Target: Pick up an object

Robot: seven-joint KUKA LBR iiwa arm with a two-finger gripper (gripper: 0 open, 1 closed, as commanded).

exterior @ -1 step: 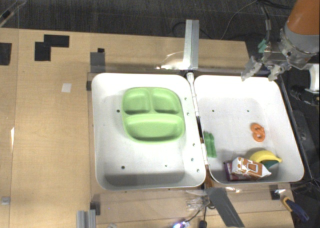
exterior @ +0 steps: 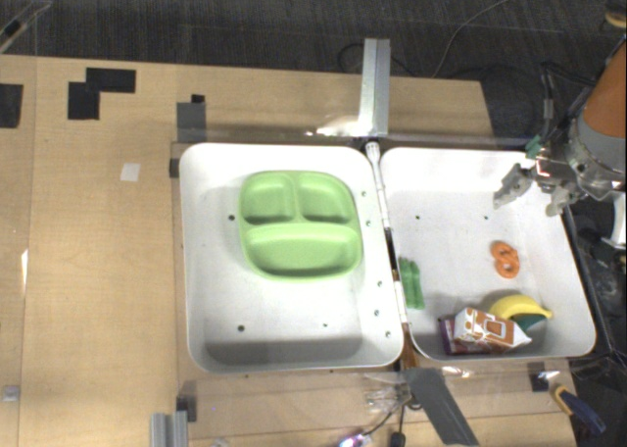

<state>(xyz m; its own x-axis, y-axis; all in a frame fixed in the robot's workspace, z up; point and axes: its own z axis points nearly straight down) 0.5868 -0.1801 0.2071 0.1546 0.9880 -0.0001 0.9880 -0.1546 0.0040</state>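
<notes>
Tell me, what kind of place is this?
Probably a robotics lab: two white bins sit on a wooden bench, holding toy-like items such as a green tray and a banana, with cables nearby.

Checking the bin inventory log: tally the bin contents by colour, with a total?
Green: 2, divided plate, small green block
Orange: 1, pretzel-shaped piece
Yellow: 1, banana
Brown and white: 1, carton
Total: 5

Green plate, orange pretzel, yellow banana.
</notes>
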